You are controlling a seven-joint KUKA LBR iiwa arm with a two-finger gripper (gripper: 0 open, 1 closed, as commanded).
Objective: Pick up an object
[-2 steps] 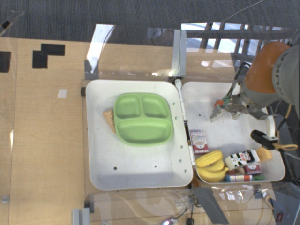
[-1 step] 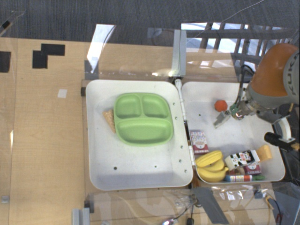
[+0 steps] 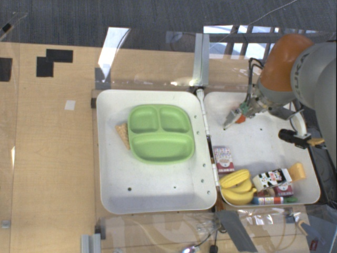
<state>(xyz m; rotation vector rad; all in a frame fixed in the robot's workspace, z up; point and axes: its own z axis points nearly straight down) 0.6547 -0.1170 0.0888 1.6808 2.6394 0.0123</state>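
Arm enters from the right; gripper [image 3: 231,121] sits low over the upper part of the right bin [image 3: 263,146], tilted toward the left. Something small and orange-red shows at the tip, but too small to tell if it is part of the tool or an object. Jaws: cannot tell whether apart or together.

Candidates lie along the near edge of the right bin:
- banana [image 3: 237,186], 2 yellow fingers, near-left corner, touching the bin wall. Looks light and smooth; probably firm enough to pinch across the middle, though if real it would bruise under hard pressure.
- small carton [image 3: 223,158], red and white, flat, just above the banana. Likely light, stiff card; take across the short sides.
- cow-print carton [image 3: 272,179] beside the banana, with a marker [image 3: 271,200] below it and a yellow block [image 3: 297,171] to its right. Crowded; a clean hold looks harder here.

Left bin [image 3: 152,194] holds a green divided plate [image 3: 160,133] with a cracker [image 3: 123,135] at its left edge; the plate is wide and likely awkward.

Judgement: small carton is the easiest target, standing apart from its neighbours.
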